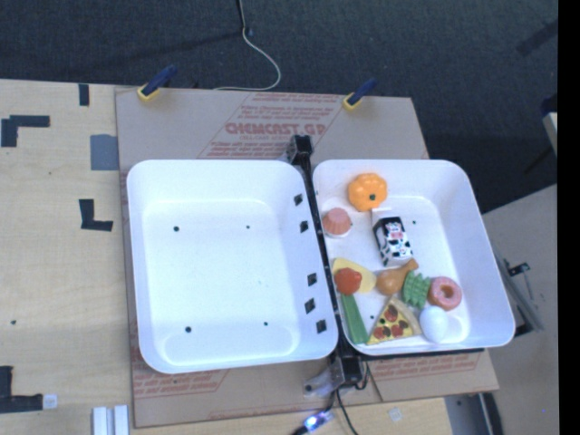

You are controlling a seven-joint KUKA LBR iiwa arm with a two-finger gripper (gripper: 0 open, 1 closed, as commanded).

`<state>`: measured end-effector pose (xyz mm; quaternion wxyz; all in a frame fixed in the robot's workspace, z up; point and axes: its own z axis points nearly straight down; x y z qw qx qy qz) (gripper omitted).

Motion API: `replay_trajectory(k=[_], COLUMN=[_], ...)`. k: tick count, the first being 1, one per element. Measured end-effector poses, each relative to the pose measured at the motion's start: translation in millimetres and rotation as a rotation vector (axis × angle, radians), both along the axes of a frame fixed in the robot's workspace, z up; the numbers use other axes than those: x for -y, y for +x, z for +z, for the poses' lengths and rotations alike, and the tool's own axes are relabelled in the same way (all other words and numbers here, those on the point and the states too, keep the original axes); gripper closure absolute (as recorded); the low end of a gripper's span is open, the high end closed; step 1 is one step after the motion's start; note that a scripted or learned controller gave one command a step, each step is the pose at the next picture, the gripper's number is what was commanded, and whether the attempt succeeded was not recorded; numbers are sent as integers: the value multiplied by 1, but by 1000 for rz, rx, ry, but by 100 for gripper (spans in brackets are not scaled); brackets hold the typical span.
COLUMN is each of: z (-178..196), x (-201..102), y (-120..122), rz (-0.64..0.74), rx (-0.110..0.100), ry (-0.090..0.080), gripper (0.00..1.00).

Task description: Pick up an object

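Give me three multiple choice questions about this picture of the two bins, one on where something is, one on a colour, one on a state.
1. Where does the toy pizza slice lie?
A. in the left bin
B. at the near edge of the right bin
C. on the cardboard outside the bins

2. What colour is the small pumpkin?
A. orange
B. blue
C. purple

3. How do the toys lie in the bins?
A. spread evenly over both bins
B. all in the left bin
C. all gathered in the right bin

Answers:
1 B, it lies beside the white egg near the bin's front rim.
2 A, it is orange with a green stem.
3 C, every toy sits in the right bin.
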<state>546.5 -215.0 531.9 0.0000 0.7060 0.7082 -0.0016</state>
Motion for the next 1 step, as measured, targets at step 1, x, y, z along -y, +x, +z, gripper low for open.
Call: replay_trajectory(k=[1], z=[1], x=[8], y=[-27], rz=[-1], rx=[-2], ry=[2], gripper=[100])
